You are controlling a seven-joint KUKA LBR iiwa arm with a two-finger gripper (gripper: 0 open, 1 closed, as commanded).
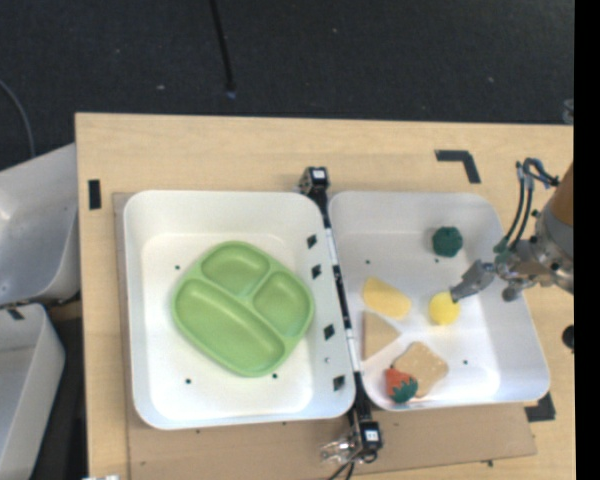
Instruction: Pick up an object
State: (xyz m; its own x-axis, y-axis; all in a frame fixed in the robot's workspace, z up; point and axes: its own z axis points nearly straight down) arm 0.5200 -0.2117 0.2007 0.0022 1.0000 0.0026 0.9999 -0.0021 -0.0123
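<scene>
Two white bins sit on the surface (230, 153); the hand (470, 282) hangs in the right bin (510, 368), just beside a yellow ball (443, 310). Can't tell its grip. Left bin (155, 388) has a green plate (242, 307).

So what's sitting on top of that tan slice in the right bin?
A small red and green piece rests on the tan slice's lower left corner. What lies beneath it is covered.
</scene>
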